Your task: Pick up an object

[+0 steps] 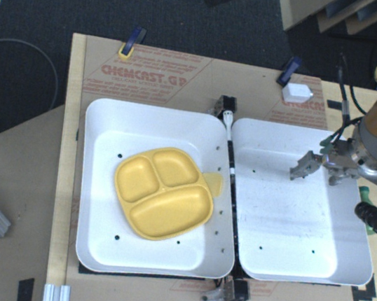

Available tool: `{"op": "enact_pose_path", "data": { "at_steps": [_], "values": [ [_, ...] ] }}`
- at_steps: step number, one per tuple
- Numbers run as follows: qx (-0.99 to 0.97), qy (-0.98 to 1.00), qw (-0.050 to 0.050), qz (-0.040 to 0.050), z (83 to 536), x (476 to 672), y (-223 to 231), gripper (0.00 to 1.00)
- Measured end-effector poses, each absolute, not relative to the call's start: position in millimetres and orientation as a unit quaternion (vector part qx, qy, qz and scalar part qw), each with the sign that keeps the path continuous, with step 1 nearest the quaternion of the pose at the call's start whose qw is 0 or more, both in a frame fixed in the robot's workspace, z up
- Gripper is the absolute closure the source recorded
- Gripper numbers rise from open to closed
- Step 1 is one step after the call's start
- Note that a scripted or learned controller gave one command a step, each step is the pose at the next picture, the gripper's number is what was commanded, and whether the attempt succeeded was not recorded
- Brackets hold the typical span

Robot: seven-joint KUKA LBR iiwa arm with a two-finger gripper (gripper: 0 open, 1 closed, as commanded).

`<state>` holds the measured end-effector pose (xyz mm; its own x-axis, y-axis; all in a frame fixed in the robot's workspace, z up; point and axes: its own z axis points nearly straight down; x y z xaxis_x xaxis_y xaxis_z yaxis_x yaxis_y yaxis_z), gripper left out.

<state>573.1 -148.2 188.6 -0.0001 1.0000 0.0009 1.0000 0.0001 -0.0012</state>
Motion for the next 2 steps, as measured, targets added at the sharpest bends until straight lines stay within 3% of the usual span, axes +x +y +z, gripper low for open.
{"op": "enact_pose_path", "data": {
  "at_steps": [1,2],
  "values": [
    [-0.704,-0.710,-0.006,-0.0055,329.2,583.0,-71.4,0.00],
    [-0.705,-0.709,-0.003,-0.0039,433.4,518.1,-36.3,0.00]
  ]
}}
